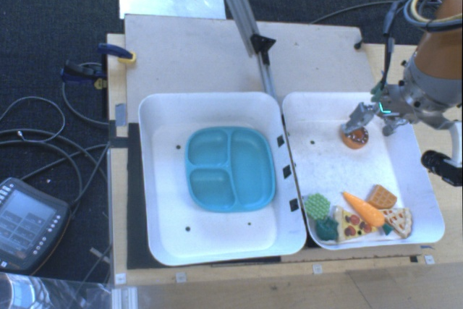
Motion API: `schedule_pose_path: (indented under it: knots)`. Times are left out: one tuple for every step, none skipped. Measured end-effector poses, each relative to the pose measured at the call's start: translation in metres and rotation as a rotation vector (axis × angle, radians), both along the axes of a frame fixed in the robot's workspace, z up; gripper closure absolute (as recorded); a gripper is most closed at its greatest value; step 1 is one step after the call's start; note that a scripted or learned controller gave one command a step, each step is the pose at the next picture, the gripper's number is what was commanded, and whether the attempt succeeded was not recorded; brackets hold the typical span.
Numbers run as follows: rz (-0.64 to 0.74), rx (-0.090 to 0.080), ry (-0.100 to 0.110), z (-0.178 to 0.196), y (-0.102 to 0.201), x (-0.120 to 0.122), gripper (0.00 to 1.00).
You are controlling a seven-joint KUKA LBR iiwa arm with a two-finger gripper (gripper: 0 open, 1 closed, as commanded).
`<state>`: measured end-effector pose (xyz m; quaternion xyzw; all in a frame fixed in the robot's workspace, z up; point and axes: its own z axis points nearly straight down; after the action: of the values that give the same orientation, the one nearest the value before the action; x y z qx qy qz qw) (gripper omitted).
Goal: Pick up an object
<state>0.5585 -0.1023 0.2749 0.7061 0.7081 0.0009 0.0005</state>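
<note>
My gripper [376,122] hangs over the back of the right bin [318,103], its two grey fingers spread apart and open. The left fingertip [357,119] sits just above a small round orange toy, like a doughnut [355,140], which lies on the bin floor. Nothing is between the fingers. Along the front of the same bin lie several toy foods: a green leafy piece [316,205], an orange carrot [364,209], a waffle [381,196] and pizza slices [398,221].
The left bin [155,119] holds a blue divided plate [231,168]. A slanted metal pole [242,0] crosses the back of the bench. Cables and a pendant [27,221] lie on the floor at the left.
</note>
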Motion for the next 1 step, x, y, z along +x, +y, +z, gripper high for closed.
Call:
schedule_pose_path:
  knots:
    - [-0.002, 0.000, 0.007, -0.0626, 0.0001, 0.0022, 0.00]
